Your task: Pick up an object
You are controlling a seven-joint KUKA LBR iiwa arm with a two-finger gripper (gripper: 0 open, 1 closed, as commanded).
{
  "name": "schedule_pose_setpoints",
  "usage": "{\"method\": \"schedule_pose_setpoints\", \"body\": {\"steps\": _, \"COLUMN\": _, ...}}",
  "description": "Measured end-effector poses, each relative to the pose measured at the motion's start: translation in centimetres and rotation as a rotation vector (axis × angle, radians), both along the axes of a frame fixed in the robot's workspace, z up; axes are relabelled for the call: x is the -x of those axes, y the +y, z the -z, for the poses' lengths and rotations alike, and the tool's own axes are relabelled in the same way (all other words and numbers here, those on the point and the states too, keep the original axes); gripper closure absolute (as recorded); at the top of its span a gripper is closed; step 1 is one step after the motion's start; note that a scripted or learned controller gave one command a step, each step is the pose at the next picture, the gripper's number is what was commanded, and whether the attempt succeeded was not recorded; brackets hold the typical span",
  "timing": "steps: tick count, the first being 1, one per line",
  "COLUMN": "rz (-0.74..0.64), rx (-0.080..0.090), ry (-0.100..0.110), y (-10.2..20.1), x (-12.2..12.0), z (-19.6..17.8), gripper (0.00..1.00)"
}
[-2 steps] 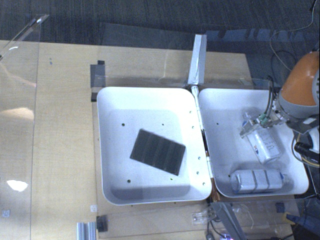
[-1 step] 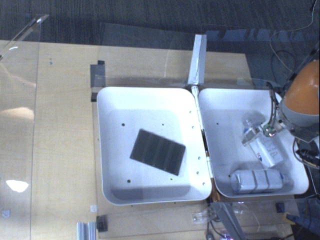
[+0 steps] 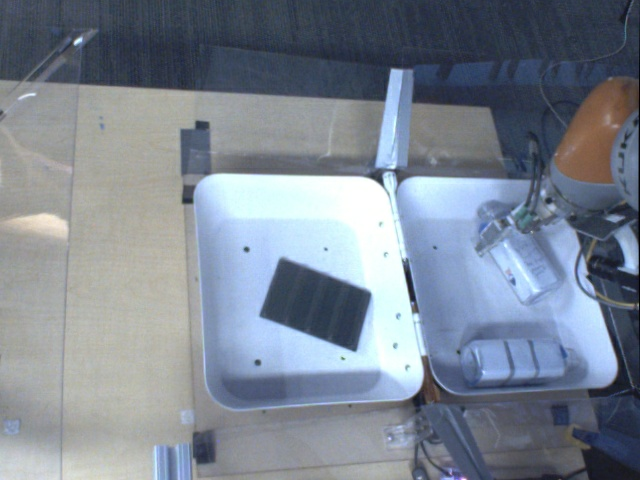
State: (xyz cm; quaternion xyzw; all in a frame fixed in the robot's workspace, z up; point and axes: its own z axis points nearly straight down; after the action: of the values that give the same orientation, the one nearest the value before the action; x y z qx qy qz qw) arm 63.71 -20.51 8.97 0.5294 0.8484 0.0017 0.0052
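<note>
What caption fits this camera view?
Gripper over a clear packet in the right bin; dark pad left.

The left bin (image 3: 215, 268) has open floor all round the dark flat pad (image 3: 316, 304) at its middle. The right bin (image 3: 440, 268) is tighter: a clear bottle (image 3: 522, 260) upper right, a grey pack (image 3: 515, 360) along the lower edge, bare floor at left.

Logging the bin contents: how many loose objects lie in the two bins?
3: a dark ridged pad in the left bin, a clear packet and a grey pack in the right bin.
</note>
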Motion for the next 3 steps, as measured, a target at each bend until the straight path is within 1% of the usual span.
{"method": "schedule_pose_setpoints", "body": {"steps": 1, "rz": 0.004, "rx": 0.000, "ry": -0.004, "y": 0.0, "x": 4.1, "z": -0.1, "gripper": 0.00}}
{"method": "schedule_pose_setpoints", "body": {"steps": 2, "rz": -0.078, "rx": -0.008, "ry": 0.031, "y": -0.1, "x": -1.9, "z": 0.1, "gripper": 0.00}}
{"method": "schedule_pose_setpoints", "body": {"steps": 3, "rz": -0.128, "rx": -0.001, "ry": 0.003, "y": 0.1, "x": 1.5, "z": -0.5, "gripper": 0.00}}
